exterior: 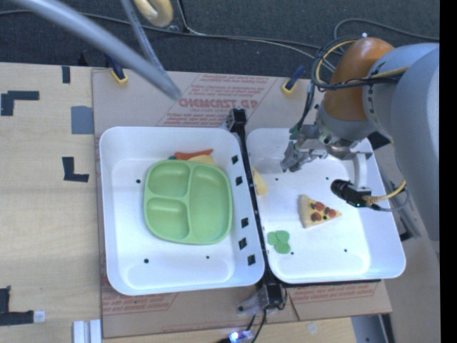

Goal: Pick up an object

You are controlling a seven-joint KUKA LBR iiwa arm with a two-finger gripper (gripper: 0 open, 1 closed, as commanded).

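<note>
Green piece [278, 241]: nearest the camera, lying low in the right bin [385, 259] close to the divider; small and flat, so a hard pick.
Pizza slice [318, 211]: mid-bin, flat, well apart from the other items; I judge it the likeliest target, best taken by coming straight down with the jaws spanning its narrow width.
Yellow piece [259, 185]: pressed against the divider wall; little room there for a finger, better avoided.
Green tray [188, 200]: in the left bin [118, 263], with an orange piece [193, 153] at its far edge.
Gripper [293, 159]: low over the far left part of the right bin, nothing visibly held.
Jaws: cannot tell whether open or closed.
Arm: reaches in from the right, wrist bent downward, orange band [357, 77] above.
</note>
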